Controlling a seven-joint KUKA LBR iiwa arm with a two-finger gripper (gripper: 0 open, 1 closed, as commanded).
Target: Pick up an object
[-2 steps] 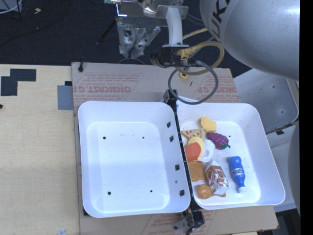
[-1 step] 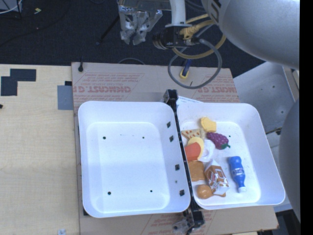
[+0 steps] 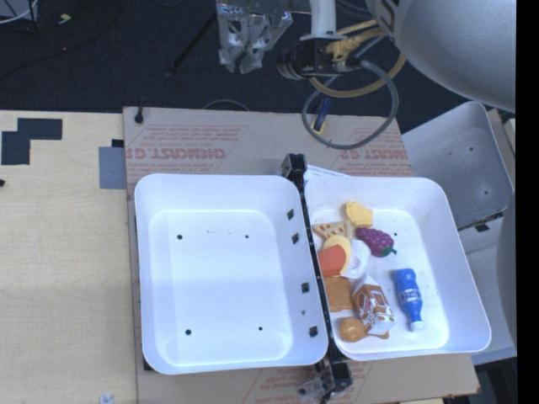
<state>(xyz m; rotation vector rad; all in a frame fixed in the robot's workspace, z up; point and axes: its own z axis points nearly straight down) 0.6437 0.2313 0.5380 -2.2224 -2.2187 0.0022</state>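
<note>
Two white bins sat side by side on the surface: the left bin and the right bin, joined along a black hinge strip. All the items lay in the right bin, crowded toward its left wall. I counted about eight: one blue bottle lying on its side, one bunch of purple grapes, one yellow piece near the far wall, one waffle-patterned wedge, one round orange-and-yellow fruit, one tan block, one brown-and-white packet and one small orange lump at the near wall. Several of these overlapped, so the count may be off by one, and a pale item under the round fruit was hard to make out.

The claw hung high at the top of the view, over the dark floor beyond the bins, well apart from every item. Its fingers blurred into a silvery cluster, so whether they were apart or together could not be told. Nothing showed between them. The grey arm was cut off at the top right, with yellow and dark cables looping below the wrist.

The bins rested on a brown cardboard sheet with printed lettering, laid on a pale wooden surface bearing a few dark patches. A grey panel stood to the right
</note>
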